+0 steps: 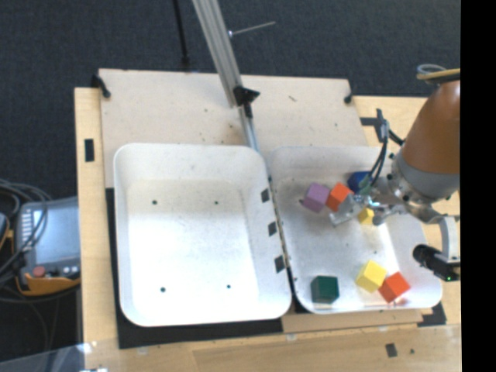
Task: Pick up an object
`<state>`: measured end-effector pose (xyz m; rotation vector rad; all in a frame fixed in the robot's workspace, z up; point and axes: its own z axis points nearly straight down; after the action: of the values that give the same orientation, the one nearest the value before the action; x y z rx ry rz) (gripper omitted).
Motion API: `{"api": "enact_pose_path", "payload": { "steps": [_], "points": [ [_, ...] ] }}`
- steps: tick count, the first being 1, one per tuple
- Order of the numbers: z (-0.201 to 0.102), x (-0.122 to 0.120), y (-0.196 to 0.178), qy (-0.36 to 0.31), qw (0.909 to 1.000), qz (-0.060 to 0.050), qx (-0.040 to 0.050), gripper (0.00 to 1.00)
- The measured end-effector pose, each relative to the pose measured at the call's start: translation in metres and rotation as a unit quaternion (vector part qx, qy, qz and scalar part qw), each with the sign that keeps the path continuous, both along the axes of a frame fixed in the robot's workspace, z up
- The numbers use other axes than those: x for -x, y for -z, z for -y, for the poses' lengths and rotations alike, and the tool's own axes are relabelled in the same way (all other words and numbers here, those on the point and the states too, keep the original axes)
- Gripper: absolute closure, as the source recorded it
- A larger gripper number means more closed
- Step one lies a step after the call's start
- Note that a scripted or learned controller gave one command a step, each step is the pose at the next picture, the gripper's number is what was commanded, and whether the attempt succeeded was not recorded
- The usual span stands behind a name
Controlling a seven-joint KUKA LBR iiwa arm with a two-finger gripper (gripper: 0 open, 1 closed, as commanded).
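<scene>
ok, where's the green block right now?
The green block sits in the right bin, at its near edge by the near-left corner, left of the yellow block and orange block.

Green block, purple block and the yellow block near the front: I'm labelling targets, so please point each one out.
green block (325, 288), camera view, middle of its top face
purple block (315, 197), camera view, middle of its top face
yellow block (372, 275), camera view, middle of its top face
</scene>
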<state>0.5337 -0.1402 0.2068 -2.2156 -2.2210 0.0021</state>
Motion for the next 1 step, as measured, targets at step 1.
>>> {"api": "enact_pose_path", "payload": {
  "steps": [1],
  "points": [
    [0.0003, -0.001, -0.0023, 0.001, 1.0, 0.003, 0.0006, 0.0]
  ]
}}
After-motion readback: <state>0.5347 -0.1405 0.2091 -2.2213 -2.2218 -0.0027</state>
